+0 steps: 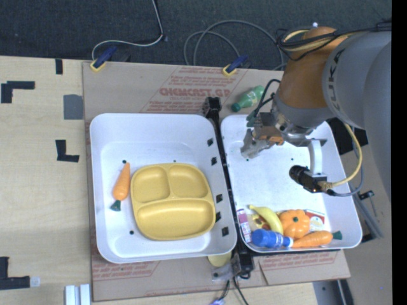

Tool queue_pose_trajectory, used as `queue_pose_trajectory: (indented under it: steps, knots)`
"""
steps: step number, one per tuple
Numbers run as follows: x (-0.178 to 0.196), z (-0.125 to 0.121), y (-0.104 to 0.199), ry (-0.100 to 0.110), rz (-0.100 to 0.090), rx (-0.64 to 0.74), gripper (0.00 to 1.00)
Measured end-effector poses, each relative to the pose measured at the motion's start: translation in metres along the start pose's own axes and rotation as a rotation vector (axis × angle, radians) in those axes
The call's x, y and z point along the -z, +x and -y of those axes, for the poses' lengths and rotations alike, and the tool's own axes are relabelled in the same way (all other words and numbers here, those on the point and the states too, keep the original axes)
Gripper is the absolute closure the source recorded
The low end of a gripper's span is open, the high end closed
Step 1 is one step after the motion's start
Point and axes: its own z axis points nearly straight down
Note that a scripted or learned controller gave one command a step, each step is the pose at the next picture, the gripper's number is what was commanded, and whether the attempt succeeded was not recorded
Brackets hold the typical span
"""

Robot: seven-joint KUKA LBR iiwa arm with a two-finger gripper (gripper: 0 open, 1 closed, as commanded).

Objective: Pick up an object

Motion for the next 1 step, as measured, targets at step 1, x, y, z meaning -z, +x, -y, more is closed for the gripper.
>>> queue_pose_trajectory:
  steps: [1]
  knots:
    - [0.038,-0.0248,-0.0999,-0.011,0.008,-0.011,1.0]
